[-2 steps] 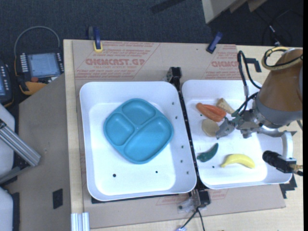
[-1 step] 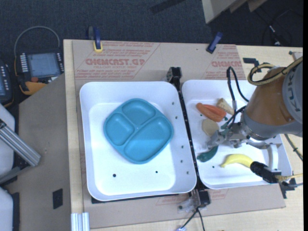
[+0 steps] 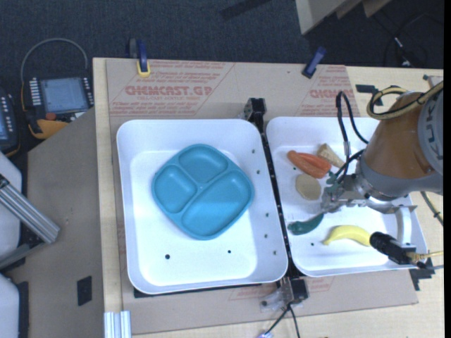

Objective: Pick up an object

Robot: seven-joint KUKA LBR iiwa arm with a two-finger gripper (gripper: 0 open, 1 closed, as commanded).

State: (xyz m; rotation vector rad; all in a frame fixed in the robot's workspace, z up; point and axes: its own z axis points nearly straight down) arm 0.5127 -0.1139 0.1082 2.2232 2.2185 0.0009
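Note:
The right bin [image 3: 304,259] holds an orange carrot [image 3: 309,163], a tan bread piece [image 3: 329,153], a pale round cookie-like disc [image 3: 307,187], a dark green pepper-like piece [image 3: 306,224] and a yellow banana [image 3: 347,236]. My gripper [image 3: 334,195] hangs low over the middle of this bin, just right of the pale disc and above the green piece. The arm's orange band and grey wrist cover the bin's right part.
The left bin [image 3: 141,259] carries a blue divided plate [image 3: 203,190] at its centre. A black clamp [image 3: 255,108] sits between the bins at the back. Cables loop over the arm at the right. A pendant [image 3: 62,94] lies off the bench at far left.

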